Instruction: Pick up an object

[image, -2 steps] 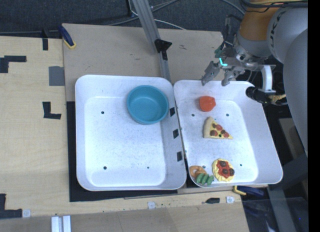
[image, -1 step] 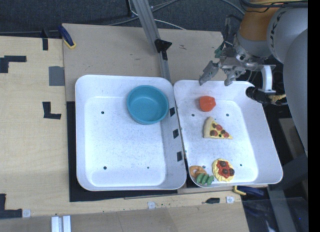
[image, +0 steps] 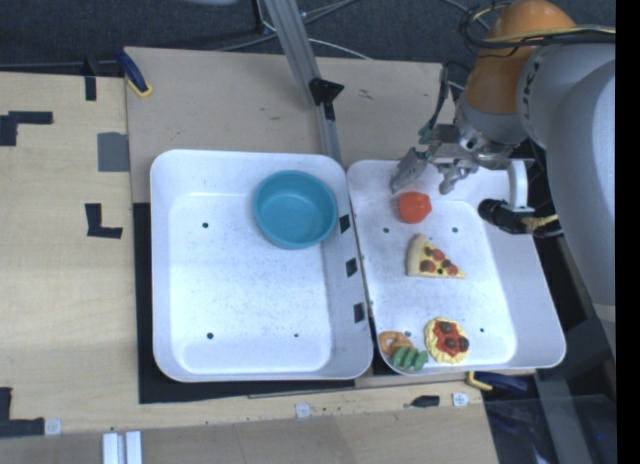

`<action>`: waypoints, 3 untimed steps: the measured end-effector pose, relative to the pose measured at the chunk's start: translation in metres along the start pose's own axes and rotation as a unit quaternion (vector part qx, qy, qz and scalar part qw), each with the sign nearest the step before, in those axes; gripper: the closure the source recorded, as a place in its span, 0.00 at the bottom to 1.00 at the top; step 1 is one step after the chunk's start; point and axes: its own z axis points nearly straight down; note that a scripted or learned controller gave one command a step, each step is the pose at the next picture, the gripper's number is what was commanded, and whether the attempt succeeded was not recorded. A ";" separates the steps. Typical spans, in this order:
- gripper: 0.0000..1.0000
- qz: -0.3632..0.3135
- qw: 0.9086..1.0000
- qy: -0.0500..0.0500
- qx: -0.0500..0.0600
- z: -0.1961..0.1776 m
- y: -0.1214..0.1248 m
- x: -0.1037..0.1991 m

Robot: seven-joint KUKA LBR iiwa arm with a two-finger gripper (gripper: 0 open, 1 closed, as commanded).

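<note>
- Red tomato-like toy (image: 414, 206), small and round, looks to be the thing the task is about: it lies near the top of the right bin (image: 520, 302), directly below the gripper (image: 431, 177), and nothing else sits so close to the tool.
- Arm (image: 560, 102), the largest thing here, reaches in from the right and bends down over the right bin's upper edge, which puts its wrist above that toy rather than above the other pieces further down.
- Left bin (image: 200, 292) holds a blue bowl (image: 294, 208) in its upper right part, well apart from the gripper; I judge it plays no part in this attempt.
- The right bin also carries a pizza-slice toy (image: 433, 257) just below the red toy, and two more food toys at its lower edge: a round pizza-like piece (image: 447, 339) and a green-and-orange piece (image: 401, 349).
- The gripper's two fingers are spread apart, one on each side above the red toy, with nothing between them; it grasps nothing yet.
- A slanted metal post (image: 300, 52) runs down to the seam between the bins, near the gripper's left finger; the bin's upper wall is also close, so a descent has little room on those sides.
- The pizza slice is near but not touching the red toy, so it should not block a closing.
</note>
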 end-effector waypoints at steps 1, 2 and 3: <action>0.00 0.000 1.000 0.000 0.000 0.043 0.002 0.000; 0.00 0.000 1.000 0.000 -0.002 0.066 0.002 0.000; 1.00 -0.001 1.000 0.000 -0.003 0.055 0.002 0.001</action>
